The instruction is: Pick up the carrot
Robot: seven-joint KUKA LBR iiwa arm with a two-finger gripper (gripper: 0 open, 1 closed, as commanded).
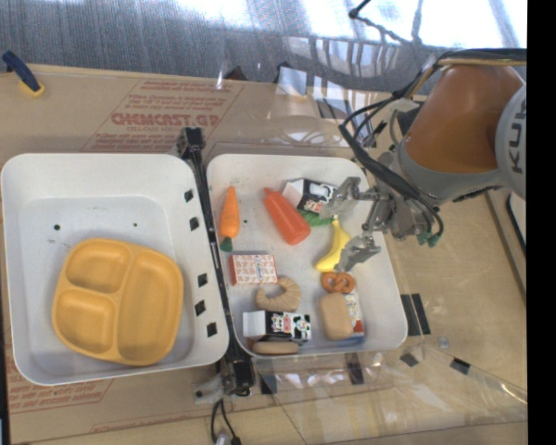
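At the near rim of the right bin [385, 327], a milk carton [276, 324], a bread roll [334, 316] and a pretzel [338, 283] are crowded together. The gripper [360, 222] is poised above the banana [334, 246], at 3 o'clock in that bin; its fingers are spread apart and nothing is grasped. The carrot [229, 215] lies at 9 o'clock, against the left wall, well apart from the gripper; a traverse across the bin is judged necessary. The yellow divided tray [118, 300] occupies the left bin [18, 248].
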